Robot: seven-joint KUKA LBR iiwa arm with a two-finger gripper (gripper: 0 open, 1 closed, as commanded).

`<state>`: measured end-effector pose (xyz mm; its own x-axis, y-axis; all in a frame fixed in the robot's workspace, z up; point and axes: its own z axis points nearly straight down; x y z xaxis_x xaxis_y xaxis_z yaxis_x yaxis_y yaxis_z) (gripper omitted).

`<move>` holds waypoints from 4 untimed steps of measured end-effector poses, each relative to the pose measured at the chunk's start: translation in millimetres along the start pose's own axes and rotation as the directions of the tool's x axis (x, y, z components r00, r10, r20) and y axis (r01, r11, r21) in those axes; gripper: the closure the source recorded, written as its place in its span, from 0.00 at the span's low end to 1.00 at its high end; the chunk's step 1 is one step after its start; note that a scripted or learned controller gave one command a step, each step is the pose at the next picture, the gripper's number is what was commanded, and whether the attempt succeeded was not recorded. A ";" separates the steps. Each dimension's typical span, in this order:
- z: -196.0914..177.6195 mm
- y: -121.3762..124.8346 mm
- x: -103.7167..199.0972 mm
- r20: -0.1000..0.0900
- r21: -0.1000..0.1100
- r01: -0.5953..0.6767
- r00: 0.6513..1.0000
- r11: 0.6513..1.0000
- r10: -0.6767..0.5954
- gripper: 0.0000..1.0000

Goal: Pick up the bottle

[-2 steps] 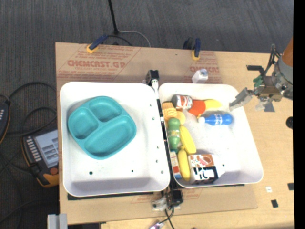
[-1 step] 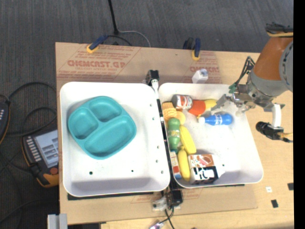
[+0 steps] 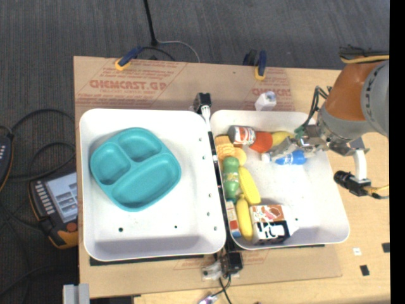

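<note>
1. Starting wide with the bench (image 3: 126, 84): brown board, two white bins side by side on it, nothing lifted clear of either one.
2. Over to the left bin (image 3: 183, 227), at 9 o'clock from the centre seam: carries just a teal divided plate (image 3: 135, 168), no part in this job.
3. Now the right bin (image 3: 310, 201), at 3 o'clock from the seam: holds all the clutter, and the action too.
4. Coming in from 3 o'clock, the arm (image 3: 361, 100): grey with its orange band, bent down over the bin's upper right corner.
5. Along the bin's 9 o'clock wall, a crowd: a carton (image 3: 269, 222) down at 6 o'clock, a yellow piece (image 3: 248, 185) and a green piece (image 3: 231, 168) above it, a red-and-white can (image 3: 241, 133) up at 11 o'clock. None in the way of the approach.
6. Down at the gripper (image 3: 292, 145): low in the bin, right over the target. Open or closed? Cannot tell from this slant, so no calling a grasp.
7. And the bottle (image 3: 292, 159): small, blue, lying on its side on the bin floor, toward 1 o'clock in the bin, just at 6 o'clock of the gripper, touching it or nearly so.
8. Score so far, by judgement: reach and descent look done; a secure grip unconfirmed; the lift off the floor entirely left to do.
</note>
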<state>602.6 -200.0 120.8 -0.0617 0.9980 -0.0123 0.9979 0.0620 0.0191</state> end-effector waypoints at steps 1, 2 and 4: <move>4.1 0.3 3.8 0.004 -0.004 0.021 1.000 1.000 -0.021 0.00; 4.6 0.2 4.3 0.002 -0.003 0.000 1.000 1.000 0.000 0.00; 6.8 3.5 8.1 0.006 -0.007 0.041 0.999 0.999 -0.041 0.00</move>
<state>605.7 -191.8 113.9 -0.1023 0.9946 -0.0193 0.9944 0.1028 0.0253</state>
